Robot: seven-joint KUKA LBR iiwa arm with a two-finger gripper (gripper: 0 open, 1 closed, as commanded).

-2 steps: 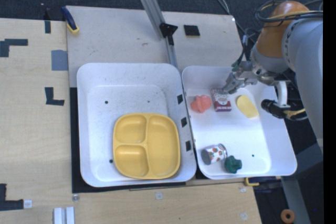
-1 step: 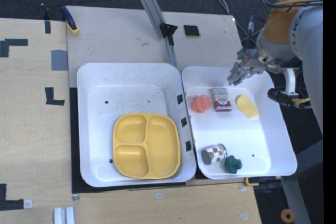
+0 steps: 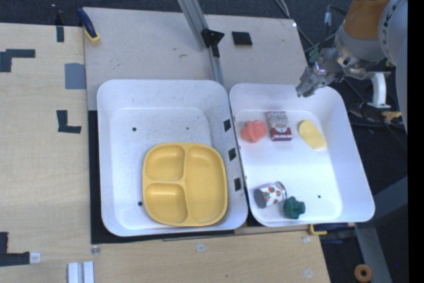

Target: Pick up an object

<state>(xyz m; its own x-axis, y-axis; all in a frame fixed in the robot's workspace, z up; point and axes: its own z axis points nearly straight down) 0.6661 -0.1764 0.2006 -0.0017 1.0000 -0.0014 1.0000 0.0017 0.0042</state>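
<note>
Above the right bin's [image 3: 354,162] far corner, gripper [image 3: 306,89] state unclear; small red carton [image 3: 279,126] below.

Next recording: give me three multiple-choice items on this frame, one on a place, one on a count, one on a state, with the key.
1. Where does the yellow divided plate lie?
A. in the left bin
B. in the right bin
C. on the bare bench

2. How many loose things lie in the right bin?
A. two
B. five
C. eight

3. Where is the gripper?
A. pressed on the plate
B. at the right bin's far rim, apart from the things
C. over the left bin

Key: 1 A, the plate sits at the left bin's near side. 2 B, a pink lump, red carton, yellow lump, small can and green thing. 3 B, it hangs near the upper rim.
</note>
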